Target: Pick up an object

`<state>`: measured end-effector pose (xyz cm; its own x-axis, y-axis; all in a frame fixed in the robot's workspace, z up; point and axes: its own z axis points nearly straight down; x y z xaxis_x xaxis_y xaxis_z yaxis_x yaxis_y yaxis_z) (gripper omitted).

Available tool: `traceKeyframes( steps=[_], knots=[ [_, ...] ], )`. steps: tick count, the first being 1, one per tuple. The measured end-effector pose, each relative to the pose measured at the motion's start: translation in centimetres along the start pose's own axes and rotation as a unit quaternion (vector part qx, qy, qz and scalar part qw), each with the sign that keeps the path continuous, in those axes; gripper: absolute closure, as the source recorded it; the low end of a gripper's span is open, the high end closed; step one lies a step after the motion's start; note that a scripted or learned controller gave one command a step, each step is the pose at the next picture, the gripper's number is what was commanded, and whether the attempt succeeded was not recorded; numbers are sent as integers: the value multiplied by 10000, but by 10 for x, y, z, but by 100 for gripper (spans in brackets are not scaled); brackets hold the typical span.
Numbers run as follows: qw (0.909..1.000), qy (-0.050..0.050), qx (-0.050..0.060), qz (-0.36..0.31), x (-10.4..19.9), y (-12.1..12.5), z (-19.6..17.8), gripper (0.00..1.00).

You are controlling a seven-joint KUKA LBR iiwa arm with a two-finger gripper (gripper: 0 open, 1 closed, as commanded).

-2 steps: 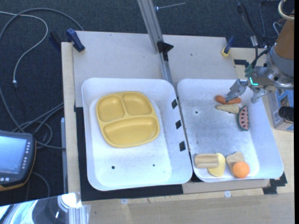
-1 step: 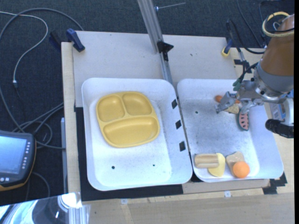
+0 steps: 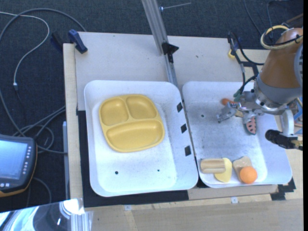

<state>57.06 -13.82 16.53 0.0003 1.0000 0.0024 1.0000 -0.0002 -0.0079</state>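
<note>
Over the right bin (image 3: 207, 134), near its upper right part, the gripper (image 3: 230, 113) is seen hanging from the arm (image 3: 279, 76), its grey fingers (image 3: 224, 115) spread apart with nothing between them. Just beside it a small orange-red piece (image 3: 225, 101) lies on the bin floor, and a patterned slice-like item (image 3: 251, 124) lies a little to the right, partly under the wrist. Along the bin's lower edge a tan roll (image 3: 212, 165), a yellow wedge (image 3: 223, 174), a beige block (image 3: 241, 164) and an orange ball (image 3: 248, 175) are grouped, touching or nearly so. In the left bin (image 3: 139, 177) a yellow divided plate (image 3: 131, 122) is set. The step in hand is judged to be the approach: no object is grasped yet. For the next move, the fingers would need to be centred over one item, most likely a nearby small piece, lowered to the bin floor and closed squarely, since flat, low items could slip out.
</note>
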Motion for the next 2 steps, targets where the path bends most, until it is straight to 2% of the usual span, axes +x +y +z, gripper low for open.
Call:
traceKeyframes(
  steps=[1, 2],
  knots=[
    [10000, 5, 4, -3, 8, -9, 55, 0],
    [10000, -3, -42, -7, 7, -6, 40, 100]
  ],
)
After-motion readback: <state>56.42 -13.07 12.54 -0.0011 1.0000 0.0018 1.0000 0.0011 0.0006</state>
